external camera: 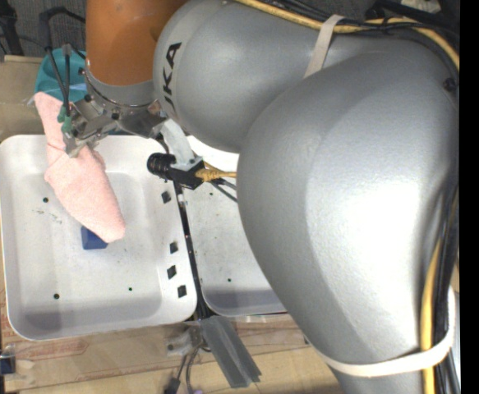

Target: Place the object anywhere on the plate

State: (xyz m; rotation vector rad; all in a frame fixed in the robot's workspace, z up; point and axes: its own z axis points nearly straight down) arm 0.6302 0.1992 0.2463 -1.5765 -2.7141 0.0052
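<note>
A soft, limp pink cloth (81, 179) hangs pinched in the gripper (73, 134), draping below the jaws over a small blue block (93, 238) in the smooth white left bin (25, 302).

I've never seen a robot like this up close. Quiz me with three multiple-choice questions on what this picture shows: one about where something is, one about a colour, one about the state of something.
1. Where does the pink cloth hang?
A. Over the left bin
B. Over the right bin
C. On the wooden bench edge

2. What colour is the small block under the cloth's lower end?
A. Red
B. Yellow
C. Blue

3. What is the state of the cloth?
A. Spread flat on the bin floor
B. Draped from the gripper, its top between the fingers
C. Rolled into a ball

Answers:
1. A: the cloth hangs above the left bin.
2. C: a blue corner pokes out beneath the cloth.
3. B: its upper end is pinched at the gripper and the rest hangs down.
</note>
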